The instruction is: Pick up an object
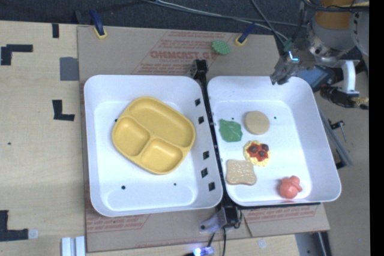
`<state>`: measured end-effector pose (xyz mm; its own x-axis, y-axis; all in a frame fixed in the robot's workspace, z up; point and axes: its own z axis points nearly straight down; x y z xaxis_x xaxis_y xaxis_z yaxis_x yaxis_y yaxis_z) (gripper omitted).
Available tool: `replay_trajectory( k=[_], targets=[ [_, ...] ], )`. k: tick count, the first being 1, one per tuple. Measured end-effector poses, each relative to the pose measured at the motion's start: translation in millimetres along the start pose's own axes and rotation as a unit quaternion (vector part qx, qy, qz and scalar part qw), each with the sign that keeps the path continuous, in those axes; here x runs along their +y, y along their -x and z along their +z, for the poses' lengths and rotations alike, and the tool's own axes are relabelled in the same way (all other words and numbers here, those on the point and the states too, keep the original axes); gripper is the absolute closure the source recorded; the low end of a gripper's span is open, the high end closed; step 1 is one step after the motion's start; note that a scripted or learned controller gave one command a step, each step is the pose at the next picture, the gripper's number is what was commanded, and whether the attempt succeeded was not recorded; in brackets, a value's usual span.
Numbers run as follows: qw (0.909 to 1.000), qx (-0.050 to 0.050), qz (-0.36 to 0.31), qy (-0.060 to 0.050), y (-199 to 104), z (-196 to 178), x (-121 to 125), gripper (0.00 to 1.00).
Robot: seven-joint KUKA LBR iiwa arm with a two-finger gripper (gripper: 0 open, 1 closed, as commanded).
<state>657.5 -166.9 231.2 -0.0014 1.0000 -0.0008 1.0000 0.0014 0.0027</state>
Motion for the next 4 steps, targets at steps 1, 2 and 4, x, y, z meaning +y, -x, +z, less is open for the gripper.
replay_trajectory(
  k=[1,2,4],
  targets=[
    [1.0,0.001,-0.002,-0.002,-50,-1,-12,1.0],
    [1.0,0.001,-0.002,-0.003,-104,-6,-40,1.0],
    [1.0,0.001,-0.003,-0.003,-201,-19,-89,1.0]
  ],
)
